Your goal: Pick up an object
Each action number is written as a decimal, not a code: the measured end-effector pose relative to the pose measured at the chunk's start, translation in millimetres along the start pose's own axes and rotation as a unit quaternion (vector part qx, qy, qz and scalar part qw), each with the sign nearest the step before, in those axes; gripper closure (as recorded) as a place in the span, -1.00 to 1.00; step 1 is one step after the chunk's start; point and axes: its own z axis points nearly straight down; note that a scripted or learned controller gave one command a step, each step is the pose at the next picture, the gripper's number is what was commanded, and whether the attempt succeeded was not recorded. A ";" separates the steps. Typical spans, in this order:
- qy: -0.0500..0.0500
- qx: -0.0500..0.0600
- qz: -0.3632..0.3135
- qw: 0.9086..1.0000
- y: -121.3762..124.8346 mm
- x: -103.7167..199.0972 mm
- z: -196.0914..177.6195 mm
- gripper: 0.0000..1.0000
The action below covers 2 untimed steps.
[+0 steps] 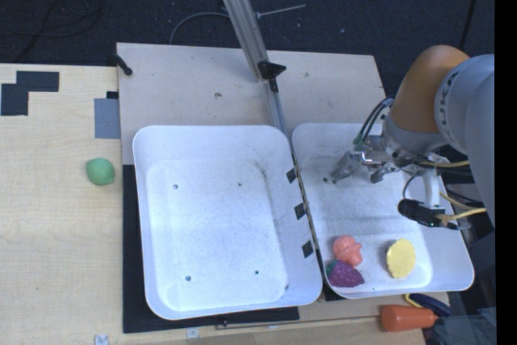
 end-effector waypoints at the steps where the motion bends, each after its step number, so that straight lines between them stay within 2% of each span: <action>1: -0.001 -0.003 0.000 1.000 1.3 -1.0 -13.2 1.00; 2: -0.001 -0.004 0.001 1.000 -2.7 1.2 -56.7 1.00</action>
